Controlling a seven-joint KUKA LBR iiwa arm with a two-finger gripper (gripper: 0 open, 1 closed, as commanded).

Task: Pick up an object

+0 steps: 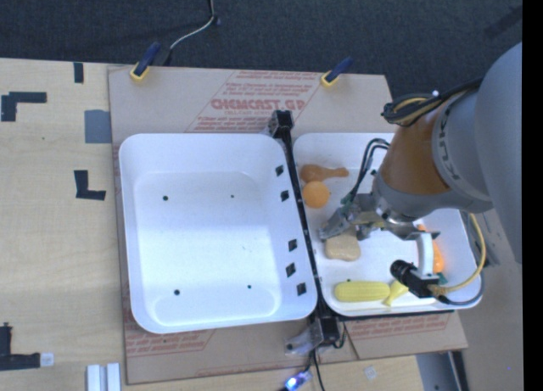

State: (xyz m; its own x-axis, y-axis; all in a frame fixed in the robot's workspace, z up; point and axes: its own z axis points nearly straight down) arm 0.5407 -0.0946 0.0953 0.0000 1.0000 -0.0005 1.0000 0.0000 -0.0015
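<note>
While pincer (pixel 339 225) hangs, grip unreadable | right bin (pixel 458 300): one corn cob (pixel 361 292), one tan lump (pixel 343 249), two orange pieces (pixel 316 195)

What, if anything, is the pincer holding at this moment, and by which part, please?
It cannot be told. The pincer sits low in the right bin, just above the beige lump, but the arm hides whether anything is between its tips.
</note>
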